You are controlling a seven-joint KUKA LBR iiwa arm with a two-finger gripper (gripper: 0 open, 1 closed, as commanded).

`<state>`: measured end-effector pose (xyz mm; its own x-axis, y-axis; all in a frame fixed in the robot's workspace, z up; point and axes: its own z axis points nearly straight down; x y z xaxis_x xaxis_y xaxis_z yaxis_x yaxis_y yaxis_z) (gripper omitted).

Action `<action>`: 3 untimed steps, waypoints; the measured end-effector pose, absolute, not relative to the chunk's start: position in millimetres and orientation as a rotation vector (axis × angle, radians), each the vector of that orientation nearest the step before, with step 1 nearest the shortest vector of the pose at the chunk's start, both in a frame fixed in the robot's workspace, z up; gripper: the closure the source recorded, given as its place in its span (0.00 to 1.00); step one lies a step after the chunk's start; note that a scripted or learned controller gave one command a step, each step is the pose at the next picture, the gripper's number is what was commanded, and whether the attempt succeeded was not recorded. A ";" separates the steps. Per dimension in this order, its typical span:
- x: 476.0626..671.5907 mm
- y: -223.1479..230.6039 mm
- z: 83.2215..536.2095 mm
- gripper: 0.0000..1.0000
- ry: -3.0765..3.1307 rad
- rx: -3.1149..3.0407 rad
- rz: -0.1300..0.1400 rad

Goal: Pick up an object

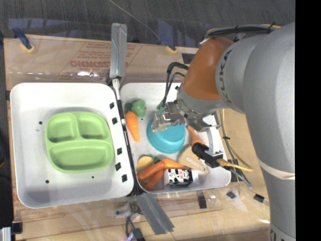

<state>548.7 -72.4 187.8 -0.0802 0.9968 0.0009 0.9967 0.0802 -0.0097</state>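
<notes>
Tool at the blue bowl, nothing lifted yet.
The tool [164, 120] sits right over the blue bowl [167, 137]; can't tell its grip, and the carrot [132, 125] beside it lies untouched.

Green tray [79, 140], blue bowl [168, 138], orange carrot [132, 125].

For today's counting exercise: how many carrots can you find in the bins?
3, perhaps more hidden under the arm. One carrot lies by the right bin's left wall, below the green toy vegetable; two carrots cross near the front, beside the black-and-white carton.
</notes>
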 end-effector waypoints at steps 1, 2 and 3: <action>565.7 -23.9 187.1 1.00 -1.618 -2.688 0.013; 560.4 38.1 186.9 1.00 -1.489 -2.760 0.015; 541.5 26.2 187.0 1.00 -1.735 -2.610 0.016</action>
<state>541.5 26.2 187.0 0.3870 0.9221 -0.0048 0.9220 -0.3870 -0.0114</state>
